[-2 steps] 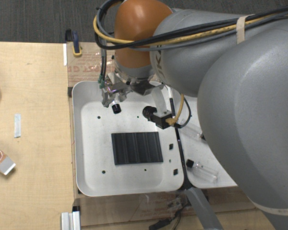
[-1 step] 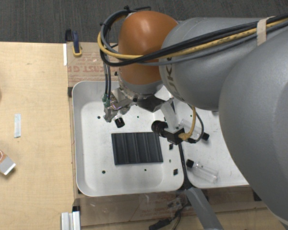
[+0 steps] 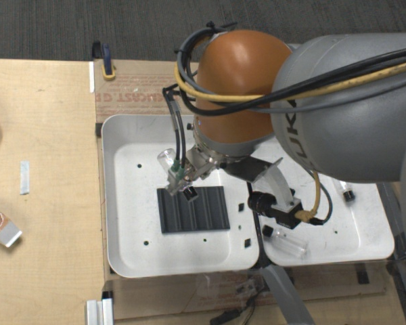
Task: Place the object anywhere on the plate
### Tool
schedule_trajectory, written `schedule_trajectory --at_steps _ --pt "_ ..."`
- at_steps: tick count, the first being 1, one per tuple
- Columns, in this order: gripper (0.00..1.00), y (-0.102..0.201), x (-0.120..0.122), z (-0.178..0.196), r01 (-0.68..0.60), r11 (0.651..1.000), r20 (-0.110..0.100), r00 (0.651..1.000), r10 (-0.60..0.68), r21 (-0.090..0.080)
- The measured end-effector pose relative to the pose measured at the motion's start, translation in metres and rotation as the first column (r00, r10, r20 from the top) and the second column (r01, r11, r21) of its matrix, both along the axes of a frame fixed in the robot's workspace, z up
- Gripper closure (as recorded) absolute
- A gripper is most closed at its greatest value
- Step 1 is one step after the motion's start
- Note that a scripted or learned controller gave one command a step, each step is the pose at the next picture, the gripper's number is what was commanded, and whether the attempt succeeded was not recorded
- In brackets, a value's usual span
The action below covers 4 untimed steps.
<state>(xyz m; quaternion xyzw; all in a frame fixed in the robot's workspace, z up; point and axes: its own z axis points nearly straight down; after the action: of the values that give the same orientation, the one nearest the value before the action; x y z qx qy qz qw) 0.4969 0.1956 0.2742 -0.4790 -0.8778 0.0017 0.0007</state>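
Item: dark ribbed rectangular plate (image 3: 194, 208), left white bin (image 3: 122, 181). Pincer (image 3: 181, 181) above plate's upper edge; opening and contents unreadable. Risk: object lands off-plate.

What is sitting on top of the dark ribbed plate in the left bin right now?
The gripper hangs over the dark ribbed plate at its upper left corner, with a small clear object just beyond that corner. The rest of the plate's surface looks bare. The corner under the gripper is covered.

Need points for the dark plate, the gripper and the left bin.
plate (image 3: 204, 212): camera view, ribbed top face.
gripper (image 3: 183, 183): camera view, between the fingertips, over the plate's top left edge.
left bin (image 3: 132, 181): camera view, bare floor left of the plate.
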Motion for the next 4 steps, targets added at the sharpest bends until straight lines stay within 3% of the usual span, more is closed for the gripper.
schedule_trajectory --at_steps 1,2,3,4 --pt "0.0 0.0 0.0 0.0 0.0 1.0 0.0 1.0 0.0 0.0" --pt "0.0 0.0 0.0 0.0 -0.001 1.0 0.0 1.0 0.001 0.0" --pt "0.0 -0.001 -0.001 0.065 -0.832 0.555 0.005 0.555 0.832 0.001" --pt "0.0 0.033 0.085 -0.043 -0.997 -0.074 0.006 -0.074 0.997 0.0"
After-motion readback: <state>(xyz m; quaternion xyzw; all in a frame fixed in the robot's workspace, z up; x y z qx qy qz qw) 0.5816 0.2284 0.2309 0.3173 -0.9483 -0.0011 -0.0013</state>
